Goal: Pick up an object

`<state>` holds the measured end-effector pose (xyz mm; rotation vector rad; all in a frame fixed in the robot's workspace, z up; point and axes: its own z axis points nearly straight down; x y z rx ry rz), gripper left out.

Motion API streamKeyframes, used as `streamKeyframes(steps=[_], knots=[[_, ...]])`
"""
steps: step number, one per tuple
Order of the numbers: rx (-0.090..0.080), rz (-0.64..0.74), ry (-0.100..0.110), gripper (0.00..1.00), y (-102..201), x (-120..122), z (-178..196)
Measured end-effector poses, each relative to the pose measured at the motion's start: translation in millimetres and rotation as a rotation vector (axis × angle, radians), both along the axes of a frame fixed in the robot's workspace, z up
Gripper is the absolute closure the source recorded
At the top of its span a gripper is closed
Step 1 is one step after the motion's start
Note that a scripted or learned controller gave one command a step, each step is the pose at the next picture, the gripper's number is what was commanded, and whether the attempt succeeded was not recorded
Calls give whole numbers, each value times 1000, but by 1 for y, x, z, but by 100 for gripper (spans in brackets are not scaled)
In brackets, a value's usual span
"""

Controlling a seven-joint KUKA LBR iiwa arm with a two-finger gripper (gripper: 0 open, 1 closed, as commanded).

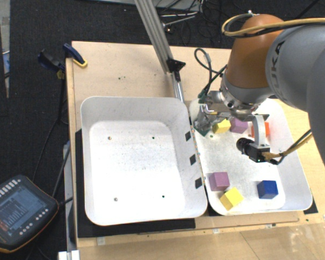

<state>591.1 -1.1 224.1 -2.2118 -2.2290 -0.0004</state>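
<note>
My gripper [207, 118] hangs low over the far left corner of the right bin [292, 199], under the orange-banded wrist. A small yellow block [222, 126] lies just right of it, with a green piece [201, 127] right below the gripper and a pale purple block [239, 126] beyond the yellow one. Partly hidden behind the arm's hardware is an orange object [266, 129]. Nearer the bin's front lie a purple cube [219, 180], a yellow cube [231, 197] and a blue cube [267, 189]. I see nothing clearly held.
The left bin [97, 112] sits beside the right one, their rims meeting near the gripper. A metal pole [157, 31] slants up from the bench behind the bins. A black fitting [250, 148] juts from the arm over the right bin's middle.
</note>
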Motion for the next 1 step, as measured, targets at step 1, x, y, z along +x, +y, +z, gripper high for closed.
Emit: streamKeyframes(steps=[1], knots=[[1,1,-3,100,56,5,12]])
